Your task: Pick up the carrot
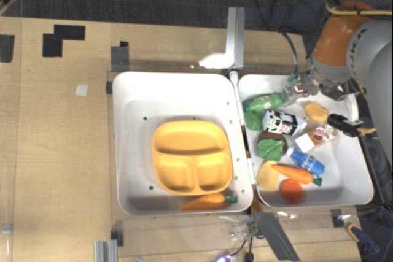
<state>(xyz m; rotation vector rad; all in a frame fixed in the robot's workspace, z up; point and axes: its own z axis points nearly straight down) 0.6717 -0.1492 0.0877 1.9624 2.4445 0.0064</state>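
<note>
We see the tool (299,88) up at the far corner of the right shallow white bin (363,192), on the end of the grey arm (368,58). We cannot tell if the tool is wide or narrow, and we see nothing in it.

A long orange carrot with a green tip (293,173) lies near the front of that bin, well apart from the tool. It is packed in tight. A round red tomato (291,191) sits just beside it, a small blue bottle (307,162) is close on the other side, and a pale yellow round fruit (268,175) touches its thick end. We think the tool could bump these or grab the wrong one.

The carrot is smooth and round, so it may roll or slip out.

There is also a second orange carrot (206,201) in the left shallow white bin (132,132), right by the front wall, next to a yellow plastic tray with three parts (191,153). The wall might block the tool there.
</note>
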